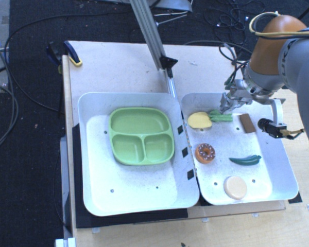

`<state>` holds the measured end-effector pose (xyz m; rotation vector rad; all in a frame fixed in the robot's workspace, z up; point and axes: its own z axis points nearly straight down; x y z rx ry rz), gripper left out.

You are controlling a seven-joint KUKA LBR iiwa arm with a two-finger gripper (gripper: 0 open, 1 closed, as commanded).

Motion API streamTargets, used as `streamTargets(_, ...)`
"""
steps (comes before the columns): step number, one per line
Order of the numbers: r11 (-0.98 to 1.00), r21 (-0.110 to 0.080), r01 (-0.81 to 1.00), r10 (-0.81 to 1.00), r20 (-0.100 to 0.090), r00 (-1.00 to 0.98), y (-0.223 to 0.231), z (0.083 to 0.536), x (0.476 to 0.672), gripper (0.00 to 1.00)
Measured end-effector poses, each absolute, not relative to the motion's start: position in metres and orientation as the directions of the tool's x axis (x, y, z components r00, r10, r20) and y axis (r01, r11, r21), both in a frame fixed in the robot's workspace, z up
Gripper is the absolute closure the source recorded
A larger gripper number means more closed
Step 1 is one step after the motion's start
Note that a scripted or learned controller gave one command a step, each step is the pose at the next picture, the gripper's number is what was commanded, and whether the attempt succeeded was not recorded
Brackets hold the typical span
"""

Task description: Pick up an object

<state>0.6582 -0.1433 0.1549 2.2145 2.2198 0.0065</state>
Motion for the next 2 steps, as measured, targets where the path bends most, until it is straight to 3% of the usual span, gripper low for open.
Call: streamTargets(2, 0.002, 0.007, 1.0, 1.0, -0.002, -0.002, -0.144, 0.246, 0.651, 1.0)
